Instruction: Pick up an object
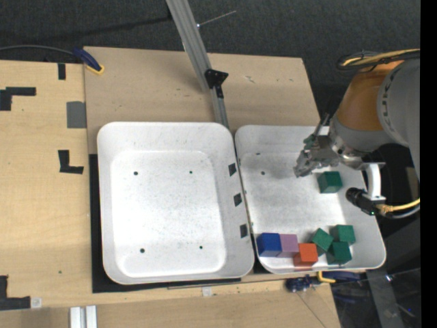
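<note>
My gripper [305,167] hangs over the upper right part of the right bin [273,142], just left of a lone green block [330,182]. The fingers point down toward the bin floor and nothing shows between them. Along the bin's near edge lie a blue block [269,243], a purple block [289,243], an orange block [307,253] and three green blocks [335,241] in a cluster.
The left bin [109,149] sits beside the right one, with black clips on the shared rim. A slanted metal pole [194,43] crosses the bench behind the bins. A yellow cable [399,209] trails at the far right.
</note>
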Robot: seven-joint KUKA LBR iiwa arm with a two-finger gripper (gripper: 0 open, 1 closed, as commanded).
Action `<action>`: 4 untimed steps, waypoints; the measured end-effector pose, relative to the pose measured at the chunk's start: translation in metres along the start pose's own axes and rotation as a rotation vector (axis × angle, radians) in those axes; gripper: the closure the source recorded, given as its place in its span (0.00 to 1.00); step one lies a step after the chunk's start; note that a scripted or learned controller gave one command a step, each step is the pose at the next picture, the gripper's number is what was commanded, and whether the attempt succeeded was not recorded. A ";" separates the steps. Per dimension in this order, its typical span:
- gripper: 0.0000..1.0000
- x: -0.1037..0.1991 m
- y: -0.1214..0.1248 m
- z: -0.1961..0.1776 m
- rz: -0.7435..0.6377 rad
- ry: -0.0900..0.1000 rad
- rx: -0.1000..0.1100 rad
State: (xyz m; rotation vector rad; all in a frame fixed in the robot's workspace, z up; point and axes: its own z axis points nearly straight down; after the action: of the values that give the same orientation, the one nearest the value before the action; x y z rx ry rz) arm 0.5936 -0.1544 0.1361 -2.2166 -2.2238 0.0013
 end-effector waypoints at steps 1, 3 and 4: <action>1.00 0.001 -0.004 -0.062 0.001 -0.002 -0.007; 1.00 0.002 -0.001 -0.158 0.001 -0.002 -0.007; 1.00 0.062 0.012 -0.152 -0.004 0.000 -0.002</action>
State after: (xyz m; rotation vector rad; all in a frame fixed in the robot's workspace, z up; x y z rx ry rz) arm 0.6060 -0.0922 0.2880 -2.2133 -2.2283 -0.0007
